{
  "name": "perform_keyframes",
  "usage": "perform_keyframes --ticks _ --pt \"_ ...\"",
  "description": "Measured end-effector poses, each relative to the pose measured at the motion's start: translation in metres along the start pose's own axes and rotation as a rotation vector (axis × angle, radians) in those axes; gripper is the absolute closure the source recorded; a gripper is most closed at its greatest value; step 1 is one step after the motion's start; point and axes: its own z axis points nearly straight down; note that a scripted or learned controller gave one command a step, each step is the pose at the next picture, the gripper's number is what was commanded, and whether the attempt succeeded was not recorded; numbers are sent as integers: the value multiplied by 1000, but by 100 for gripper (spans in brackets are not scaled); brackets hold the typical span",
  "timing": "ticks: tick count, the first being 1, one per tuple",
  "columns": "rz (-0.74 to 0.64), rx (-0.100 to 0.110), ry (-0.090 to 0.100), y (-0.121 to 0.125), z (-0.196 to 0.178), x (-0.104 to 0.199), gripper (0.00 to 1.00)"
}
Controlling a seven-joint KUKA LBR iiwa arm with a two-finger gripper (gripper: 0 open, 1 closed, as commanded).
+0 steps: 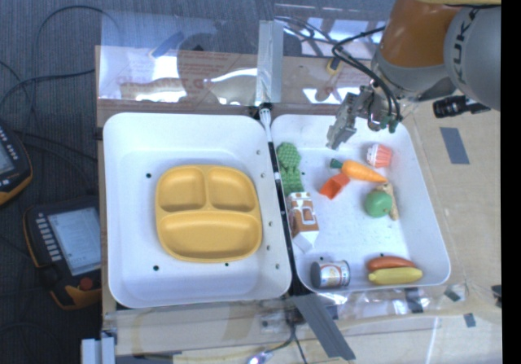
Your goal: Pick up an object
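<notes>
Just below the claw [356,120], a toy carrot [361,171] is lying in the right bin [431,216], apart from the fingers, which are hanging spread open and holding nothing. Beside the carrot are sitting a green ball [377,203], a red block [334,186] and a small can [331,274]. A yellow divided plate [209,212] is resting in the left bin [130,142].

Bench [468,183] — two white bins [118,216] (abutting).

yellow tray [208,212], orange carrot [363,171], green ball [377,203]
</notes>
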Motion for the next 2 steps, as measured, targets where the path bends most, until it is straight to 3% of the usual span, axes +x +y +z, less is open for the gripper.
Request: perform_keyframes --ticks 1,2 --pt "0 1 1 0 0 0 0" --pt "-61 2 5 -33 92 47 0"
